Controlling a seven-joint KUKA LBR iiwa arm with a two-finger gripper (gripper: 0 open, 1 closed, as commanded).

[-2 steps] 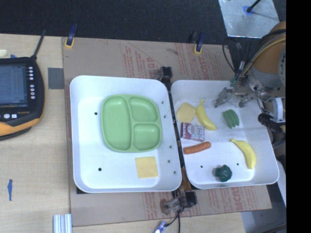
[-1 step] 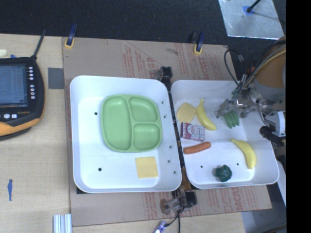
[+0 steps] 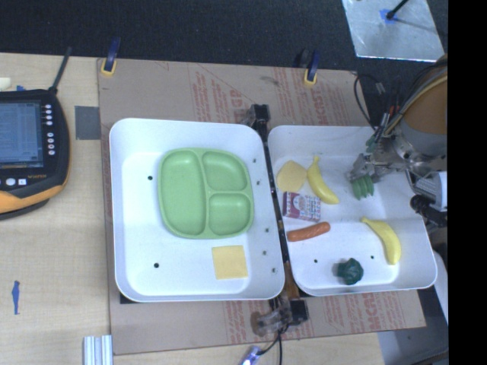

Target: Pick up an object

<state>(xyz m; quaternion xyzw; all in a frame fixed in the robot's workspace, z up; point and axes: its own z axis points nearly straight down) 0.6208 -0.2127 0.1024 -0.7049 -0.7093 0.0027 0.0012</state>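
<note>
My gripper [image 3: 365,179] hangs low over the right bin [image 3: 342,137], near its upper right part. A small ribbed green object [image 3: 364,188] sits right at its tip; whether it is gripped cannot be made out. The same bin holds a banana [image 3: 323,182], a second banana [image 3: 384,239], a pale yellow slice [image 3: 291,176], a pink packet [image 3: 300,204], an orange carrot-like stick [image 3: 308,231] and a dark green lump [image 3: 350,271]. All of these lie to the left of or below the gripper, apart from it.
The left bin [image 3: 129,226] holds a green divided plate [image 3: 205,192] and a yellow square slice [image 3: 229,262]. A tablet-style pendant [image 3: 27,147] lies at the far left of the bench. Cables and the arm's body [image 3: 426,120] crowd the right bin's upper right corner.
</note>
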